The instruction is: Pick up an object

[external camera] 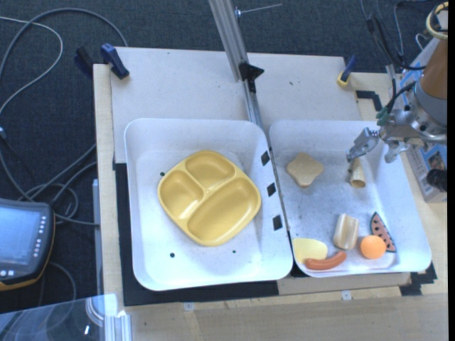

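A: Where is the arm?

B: It reaches in from the right, and the gripper [371,150] hangs over the upper part of the right bin [419,222]. Its jaws stand apart, with nothing between them.

A: What lies closest to it?

B: A small tan cylinder [356,172], just below the jaws, on the bin floor. Whether a fingertip touches it cannot be told. To its left sits a tan bread-shaped piece [304,169].

A: And the rest of that bin?

B: Along the near edge: a yellow piece [310,248] with a red sausage [325,262] touching it, a beige block [345,231], an orange ball [372,247], and a watermelon slice [381,231] beside the ball.

A: The left bin [142,190]?

B: It holds a yellow divided plate [209,197] with three compartments. Both bins rest side by side on the surface [178,84].
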Robot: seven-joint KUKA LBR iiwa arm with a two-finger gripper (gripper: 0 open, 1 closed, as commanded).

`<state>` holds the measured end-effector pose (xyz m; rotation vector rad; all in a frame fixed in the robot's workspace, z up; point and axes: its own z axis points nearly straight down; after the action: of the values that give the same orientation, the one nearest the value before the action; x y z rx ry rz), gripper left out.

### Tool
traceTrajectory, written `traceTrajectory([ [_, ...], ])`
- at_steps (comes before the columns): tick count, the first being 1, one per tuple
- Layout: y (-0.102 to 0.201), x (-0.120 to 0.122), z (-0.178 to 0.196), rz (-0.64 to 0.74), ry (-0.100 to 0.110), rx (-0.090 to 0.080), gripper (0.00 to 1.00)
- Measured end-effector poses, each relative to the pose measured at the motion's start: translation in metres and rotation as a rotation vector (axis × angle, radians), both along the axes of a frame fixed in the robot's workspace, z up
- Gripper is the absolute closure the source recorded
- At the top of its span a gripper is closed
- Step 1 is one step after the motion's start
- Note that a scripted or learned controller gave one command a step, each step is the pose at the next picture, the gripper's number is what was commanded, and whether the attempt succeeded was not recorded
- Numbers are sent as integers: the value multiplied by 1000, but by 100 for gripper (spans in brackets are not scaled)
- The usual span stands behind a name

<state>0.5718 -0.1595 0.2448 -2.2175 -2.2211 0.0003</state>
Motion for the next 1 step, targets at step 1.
traceTrajectory([
  [1, 0, 0, 0, 0, 0, 0, 0],
])
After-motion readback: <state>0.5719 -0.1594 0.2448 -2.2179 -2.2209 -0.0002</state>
